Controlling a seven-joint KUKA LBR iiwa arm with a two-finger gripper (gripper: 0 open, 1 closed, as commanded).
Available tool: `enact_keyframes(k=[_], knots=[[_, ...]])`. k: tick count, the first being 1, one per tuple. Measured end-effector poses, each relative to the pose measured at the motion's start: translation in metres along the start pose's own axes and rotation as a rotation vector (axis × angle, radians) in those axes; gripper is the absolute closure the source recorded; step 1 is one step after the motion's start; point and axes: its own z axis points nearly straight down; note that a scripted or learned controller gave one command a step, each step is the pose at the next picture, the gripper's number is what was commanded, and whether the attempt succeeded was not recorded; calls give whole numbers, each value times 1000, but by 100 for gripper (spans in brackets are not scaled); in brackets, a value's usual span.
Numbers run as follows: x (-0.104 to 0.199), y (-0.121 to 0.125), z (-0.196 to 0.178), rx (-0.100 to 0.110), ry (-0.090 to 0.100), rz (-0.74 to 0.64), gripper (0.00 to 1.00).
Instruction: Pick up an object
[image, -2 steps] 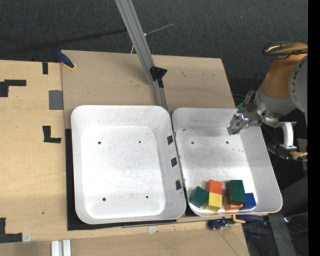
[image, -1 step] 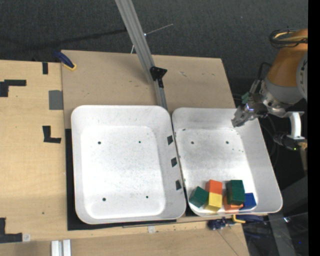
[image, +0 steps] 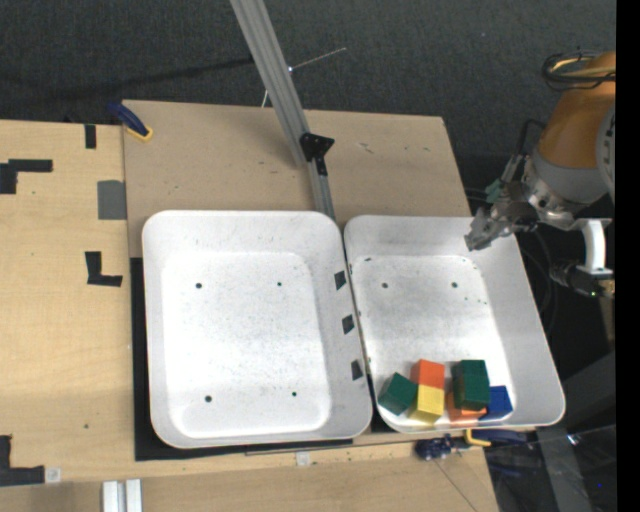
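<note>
Coloured blocks (image: 445, 391) clustered in right bin (image: 520, 300)

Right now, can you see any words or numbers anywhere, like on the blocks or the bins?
None: there are no words, numbers or signs to read here.
The coloured blocks have plain faces.
The two white bins carry only small dark dots.
The black tape pieces on the bench are shapes, not letters.
</note>
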Motion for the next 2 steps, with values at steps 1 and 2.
enact_keyframes(k=[1, 2], knots=[[55, 5, 7, 2, 1, -5, 100], [111, 17, 6, 2, 1, -6, 100]])
